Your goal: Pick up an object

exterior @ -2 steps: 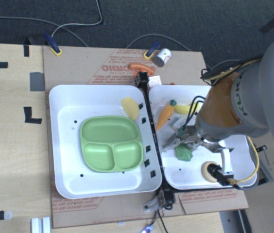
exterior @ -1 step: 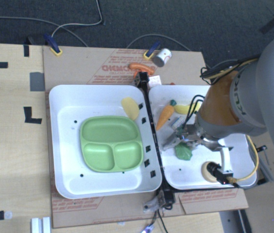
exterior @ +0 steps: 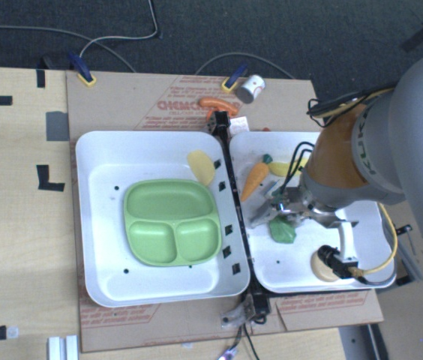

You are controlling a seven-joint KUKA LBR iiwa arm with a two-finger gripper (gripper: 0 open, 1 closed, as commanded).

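The right bin (exterior: 301, 280) holds an orange carrot (exterior: 254, 178), a small yellow piece (exterior: 279, 168) with a green tip, a green lumpy object (exterior: 283, 232) and a tan round object (exterior: 322, 265) near the front right corner. My gripper (exterior: 277, 211) hangs low over the middle of this bin, just above the green object and right of the carrot's lower end. The wrist and its cables hide part of the bin floor behind it. I see nothing lifted off the floor.
The left bin (exterior: 91, 201) carries a green divided plate (exterior: 172, 222) and a pale yellow object (exterior: 202, 166) near the divider wall (exterior: 232, 201). The grey and orange arm (exterior: 361, 156) covers the right bin's far right side. Clips and cables lie behind the bins.
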